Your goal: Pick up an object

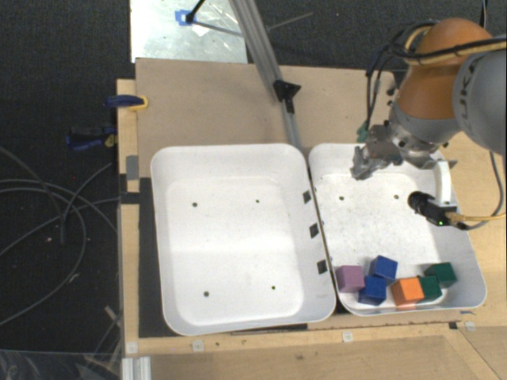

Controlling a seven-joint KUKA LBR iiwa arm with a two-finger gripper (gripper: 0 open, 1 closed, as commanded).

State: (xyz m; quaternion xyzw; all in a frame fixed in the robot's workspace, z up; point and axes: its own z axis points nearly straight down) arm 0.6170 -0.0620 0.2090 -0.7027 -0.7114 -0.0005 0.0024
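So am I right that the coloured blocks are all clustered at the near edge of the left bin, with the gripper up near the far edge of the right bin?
Not quite: the camera view shows the blocks clustered at the near edge of the right bin, not the left bin. The gripper is indeed near the right bin's far edge.

Nothing legible is showing: no text, label, brand, number or sign is appearing on any surface here.

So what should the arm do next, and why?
Probably swing the gripper toward the near end of the right bin and lower it. It sits over the far end, while the purple block, blue blocks and orange block cluster along the near edge.
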